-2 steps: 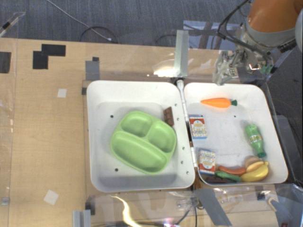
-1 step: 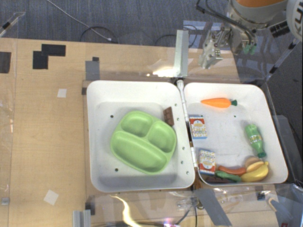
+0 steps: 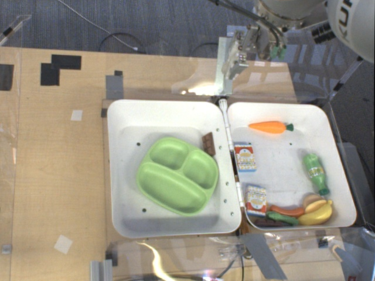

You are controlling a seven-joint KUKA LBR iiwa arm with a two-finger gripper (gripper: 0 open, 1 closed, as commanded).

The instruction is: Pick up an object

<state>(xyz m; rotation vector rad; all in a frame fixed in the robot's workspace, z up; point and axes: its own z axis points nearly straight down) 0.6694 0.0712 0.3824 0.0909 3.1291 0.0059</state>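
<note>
The carrot (image 3: pixel 267 127) lies flat near the top of my right bin (image 3: pixel 334 134), with bare white floor all around it. I think it is a light, hard plastic toy, smooth and a bit slippery. I would pinch it across its fat orange middle, not at the thin tip or the little green end.

Lower down are a green bottle (image 3: pixel 314 171), two small cartons (image 3: pixel 245 157), and a banana (image 3: pixel 318 213) crowded in the corner. A green plate (image 3: pixel 177 175) fills my left bin (image 3: pixel 120 157).

My gripper (image 3: pixel 258 45) hangs high above the bench, past the bins. It holds nothing. I cannot tell how its jaws stand.
</note>
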